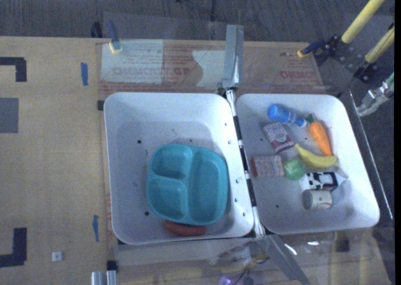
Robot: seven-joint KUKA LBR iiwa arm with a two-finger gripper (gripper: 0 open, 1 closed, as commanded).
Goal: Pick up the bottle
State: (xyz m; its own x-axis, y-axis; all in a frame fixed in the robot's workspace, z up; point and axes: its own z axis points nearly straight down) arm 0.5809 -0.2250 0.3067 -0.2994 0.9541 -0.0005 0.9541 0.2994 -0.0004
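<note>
bottle (285,115) lies flat in right bin (363,205), long axis left-right, cap pointing at carrot (320,138). can't spot jaws, so grip state unknown tbh.

Single fixed cam above bench, slanted downward, mid-distance; both bins: left bin (119,152), right bin (357,171).

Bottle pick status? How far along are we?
Done: nothing visible yet. The blue bottle lies on its side at the far end of the right bin, beside the carrot and above the banana. In hand: nothing. Left: the whole job, meaning approach, grasp and lift.
</note>
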